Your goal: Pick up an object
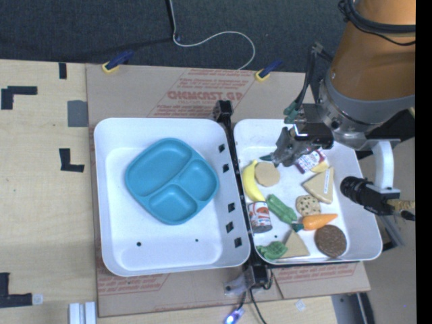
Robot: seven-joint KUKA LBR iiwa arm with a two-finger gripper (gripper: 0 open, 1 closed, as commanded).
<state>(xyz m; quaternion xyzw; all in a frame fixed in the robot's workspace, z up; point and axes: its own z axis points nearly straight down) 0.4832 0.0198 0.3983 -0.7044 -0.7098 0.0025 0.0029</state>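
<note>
The arm [378,52] leans in from the right, wrist down over the right bin [370,248]. Its gripper [287,150] hangs just above the toys (banana [251,183], cookie [267,175]); whether it grips anything, I cannot tell.

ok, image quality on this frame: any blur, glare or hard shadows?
Camera view: even, soft lighting, with only faint shadows inside the white bins. The blue plate is crisp with a mild sheen; the small toy food is soft and low in detail. The dark pincer is murky against the bin, and the orange band is slightly blurred.
</note>
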